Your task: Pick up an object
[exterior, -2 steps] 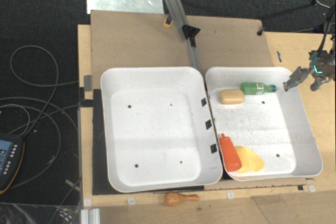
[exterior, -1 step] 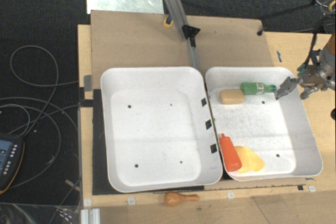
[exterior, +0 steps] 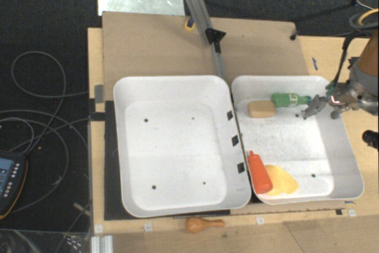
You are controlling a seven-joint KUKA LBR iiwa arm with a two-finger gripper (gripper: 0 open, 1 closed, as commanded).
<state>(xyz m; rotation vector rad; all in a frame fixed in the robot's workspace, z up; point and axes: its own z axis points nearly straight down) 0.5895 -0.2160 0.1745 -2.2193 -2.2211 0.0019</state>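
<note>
Two shallow white plastic bins sit side by side on the brown bench. The left bin (exterior: 172,145) lies bare; the right bin (exterior: 337,157) holds a green plastic bottle (exterior: 289,99) lying beside a tan rectangular block (exterior: 261,109), and, near the front corner, an orange-red squeeze bottle (exterior: 259,172) touching a soft yellow lump (exterior: 282,179). The gripper (exterior: 321,106) hangs over the right bin's far edge (just beside the green bottle's cap end). A small orange pear-shaped toy (exterior: 203,224) lies on the bench in front of the bins.

Single fixed overhead view, slanted down on both white bins (exterior: 177,86), arm (exterior: 367,77) entering from the right.
</note>
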